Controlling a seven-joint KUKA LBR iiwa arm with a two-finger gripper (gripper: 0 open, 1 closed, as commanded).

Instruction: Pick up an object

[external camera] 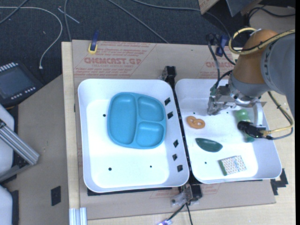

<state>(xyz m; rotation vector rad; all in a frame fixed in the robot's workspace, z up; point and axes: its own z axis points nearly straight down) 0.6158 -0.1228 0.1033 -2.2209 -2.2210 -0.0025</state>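
Observation:
In the right bin (262, 170) lie an orange pretzel-shaped piece (196, 122), a dark green oval object (208, 145) and a small patterned green-white packet (232, 164). A light green object (242, 114) shows partly under the arm. My gripper (214, 108) hangs low over the bin's upper part, just up and right of the orange piece. Nothing is visible between its fingers. The left bin (93, 163) holds a blue divided plate (137, 120).
Black clips (176, 144) line the seam between the bins. Cables (220, 46) run behind the right bin near the arm. A black-and-green connector (249, 129) hangs off the wrist over the bin's right side. Cardboard (117, 57) underlies both bins.

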